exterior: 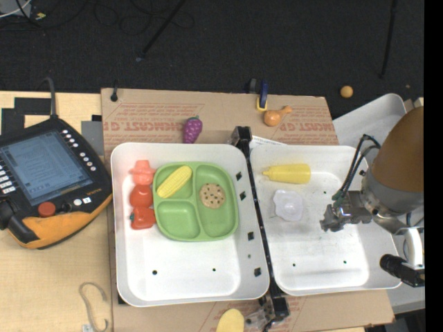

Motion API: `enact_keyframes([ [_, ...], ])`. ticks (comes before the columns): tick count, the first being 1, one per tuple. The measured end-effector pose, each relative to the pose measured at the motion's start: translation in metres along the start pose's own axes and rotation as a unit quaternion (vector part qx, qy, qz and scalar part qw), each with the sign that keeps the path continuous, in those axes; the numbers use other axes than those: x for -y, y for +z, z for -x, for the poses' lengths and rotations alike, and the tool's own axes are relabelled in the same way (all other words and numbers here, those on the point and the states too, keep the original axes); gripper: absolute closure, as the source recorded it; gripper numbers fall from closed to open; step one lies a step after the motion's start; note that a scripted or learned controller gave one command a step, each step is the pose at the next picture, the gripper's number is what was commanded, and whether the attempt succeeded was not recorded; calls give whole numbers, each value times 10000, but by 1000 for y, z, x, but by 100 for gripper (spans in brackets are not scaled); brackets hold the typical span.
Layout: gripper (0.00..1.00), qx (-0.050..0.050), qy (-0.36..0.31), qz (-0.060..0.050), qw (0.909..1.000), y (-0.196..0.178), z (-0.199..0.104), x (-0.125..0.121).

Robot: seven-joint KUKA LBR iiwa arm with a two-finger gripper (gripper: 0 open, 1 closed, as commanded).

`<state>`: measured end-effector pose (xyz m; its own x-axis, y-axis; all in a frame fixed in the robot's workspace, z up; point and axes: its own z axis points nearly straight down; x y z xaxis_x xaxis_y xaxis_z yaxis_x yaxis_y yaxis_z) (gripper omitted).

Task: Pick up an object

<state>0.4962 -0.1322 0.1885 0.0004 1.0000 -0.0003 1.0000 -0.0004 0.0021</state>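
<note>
The gripper (335,219) hangs low over the right bin (311,272), its grip state impossible to tell; a clear cup (288,205) lies just left, a yellow bottle (286,173) beyond

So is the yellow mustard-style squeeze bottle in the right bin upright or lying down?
Lying down: the yellow squeeze bottle lies on its side on the right white bin floor, nozzle pointing left.
</note>
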Motion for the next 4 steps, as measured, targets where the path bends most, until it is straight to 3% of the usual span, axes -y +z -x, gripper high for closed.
enact_keyframes([
  [1,100,0,-3,2,10000,-41,1,-1],
  [4,100,-9,-18,-20,10000,-29,-145,-78],
])
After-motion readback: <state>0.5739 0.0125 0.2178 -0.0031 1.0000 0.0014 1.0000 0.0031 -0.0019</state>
